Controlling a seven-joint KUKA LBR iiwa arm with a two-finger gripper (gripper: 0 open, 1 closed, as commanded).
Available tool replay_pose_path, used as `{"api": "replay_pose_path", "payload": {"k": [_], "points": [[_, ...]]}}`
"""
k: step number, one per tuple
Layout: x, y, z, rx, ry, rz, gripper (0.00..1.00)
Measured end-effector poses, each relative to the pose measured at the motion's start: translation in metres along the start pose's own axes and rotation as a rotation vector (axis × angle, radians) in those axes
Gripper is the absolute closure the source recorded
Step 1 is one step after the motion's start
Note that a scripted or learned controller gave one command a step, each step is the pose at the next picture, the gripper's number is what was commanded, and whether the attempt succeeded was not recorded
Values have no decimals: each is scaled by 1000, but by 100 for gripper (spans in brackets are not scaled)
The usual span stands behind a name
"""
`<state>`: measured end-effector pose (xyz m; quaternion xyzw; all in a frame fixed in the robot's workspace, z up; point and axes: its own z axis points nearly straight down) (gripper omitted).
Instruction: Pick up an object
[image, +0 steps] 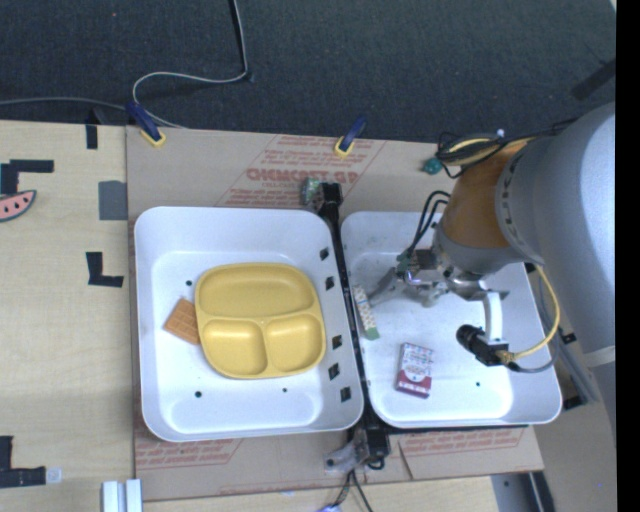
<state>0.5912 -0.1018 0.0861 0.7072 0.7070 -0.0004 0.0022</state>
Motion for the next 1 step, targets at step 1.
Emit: {"api": "replay_pose_path", "payload": {"k": [1], "points": [[0, 0, -10, -1, 0, 0, 100]]}}
